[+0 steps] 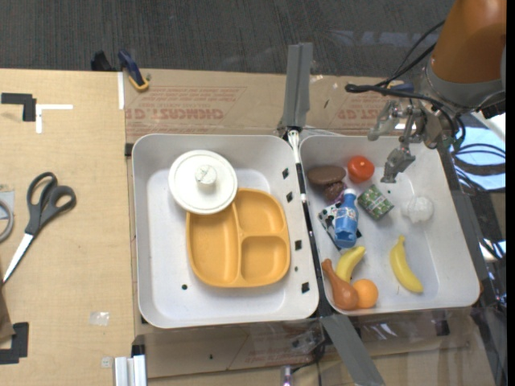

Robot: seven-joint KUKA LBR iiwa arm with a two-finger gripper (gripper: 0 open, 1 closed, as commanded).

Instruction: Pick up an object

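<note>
arm [475, 39] cut off by top and right edges. white lid [203, 182] covers a corner of the yellow divided tray [241, 244]. small white object [418, 208] too pale against right bin [459, 288] to identify.

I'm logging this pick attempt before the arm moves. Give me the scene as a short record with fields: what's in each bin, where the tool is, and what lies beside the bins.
left bin: yellow divided tray; white round lid overlapping the tray's upper left corner
right bin: tomato, brown lump, green box, blue bottle, white ball, two bananas, orange
tool: over the right bin's top edge, right of the tomato, nothing seen between its fingers
bench, left: scissors
</note>
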